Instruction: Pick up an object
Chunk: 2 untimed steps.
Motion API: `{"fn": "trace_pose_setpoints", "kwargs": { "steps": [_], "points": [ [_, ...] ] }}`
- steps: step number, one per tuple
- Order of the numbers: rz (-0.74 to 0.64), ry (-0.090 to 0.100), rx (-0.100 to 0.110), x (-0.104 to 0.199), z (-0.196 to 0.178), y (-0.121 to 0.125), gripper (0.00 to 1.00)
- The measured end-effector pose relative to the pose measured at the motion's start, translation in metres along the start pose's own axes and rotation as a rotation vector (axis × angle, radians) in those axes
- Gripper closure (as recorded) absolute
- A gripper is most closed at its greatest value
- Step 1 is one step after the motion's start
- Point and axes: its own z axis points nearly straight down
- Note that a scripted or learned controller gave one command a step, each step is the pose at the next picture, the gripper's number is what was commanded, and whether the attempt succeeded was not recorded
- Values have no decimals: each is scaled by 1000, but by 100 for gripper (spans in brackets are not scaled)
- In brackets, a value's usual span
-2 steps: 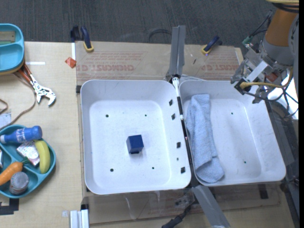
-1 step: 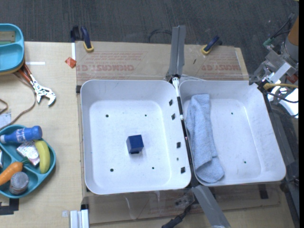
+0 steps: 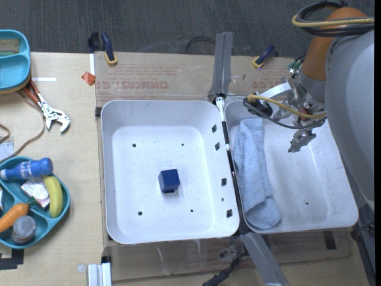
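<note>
You see 2 white bins: the left bin (image 3: 119, 159) holds 1 blue cube (image 3: 169, 180) near center; the right bin (image 3: 315, 213) holds 1 grey cloth (image 3: 253, 171) at 9 o'clock. The gripper (image 3: 300, 137) hangs at the right bin's 1 o'clock.

Faint red lettering runs upside down along the cardboard sheet (image 3: 156, 78) lying on the desk (image 3: 59, 154) behind the two bins, too washed out to read for certain, and no other text is legible.
</note>
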Motion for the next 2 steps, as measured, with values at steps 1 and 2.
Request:
{"fn": "trace_pose_setpoints", "kwargs": {
  "steps": [1,2],
  "points": [
    [-2,3,-2,10,-25,73,0],
    [11,3,-2,8,-45,136,0]
  ]
}}
